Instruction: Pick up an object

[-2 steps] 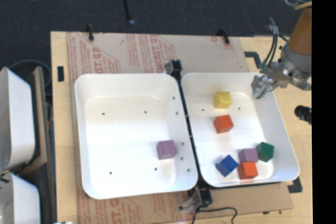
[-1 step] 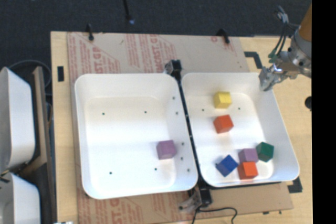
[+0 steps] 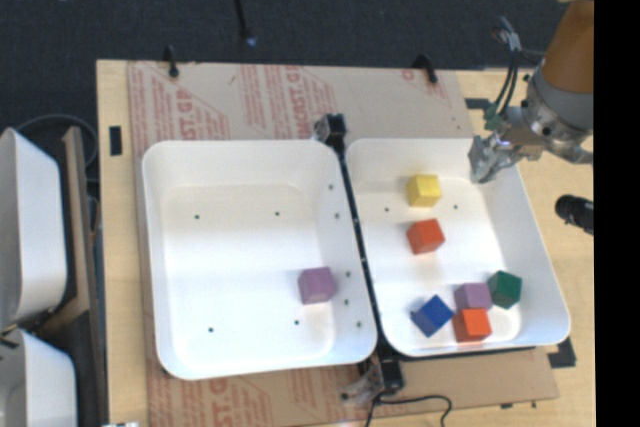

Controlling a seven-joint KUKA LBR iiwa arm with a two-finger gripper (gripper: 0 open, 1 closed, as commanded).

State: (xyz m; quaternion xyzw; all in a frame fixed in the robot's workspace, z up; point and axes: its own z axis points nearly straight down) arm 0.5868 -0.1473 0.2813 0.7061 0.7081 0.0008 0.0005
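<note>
My gripper (image 3: 487, 161) hangs over the far right rim of the right bin (image 3: 530, 235), with nothing visible between its fingers. In that bin lie a yellow cube (image 3: 424, 190), an orange-red cube (image 3: 426, 236), a blue cube (image 3: 432, 314), a purple cube (image 3: 473, 296), an orange cube (image 3: 472, 324) and a green cube (image 3: 506, 288). The yellow cube is the closest to the gripper, to its left and a little nearer the camera. A single purple cube (image 3: 317, 284) sits in the left bin (image 3: 180, 215) near its front right corner.
The two bins meet along a raised divider (image 3: 352, 225) with a black clip at its far end (image 3: 331, 127). Cables trail at the bench's front edge (image 3: 385, 385). White containers (image 3: 30, 215) stand beyond the bench's left side.
</note>
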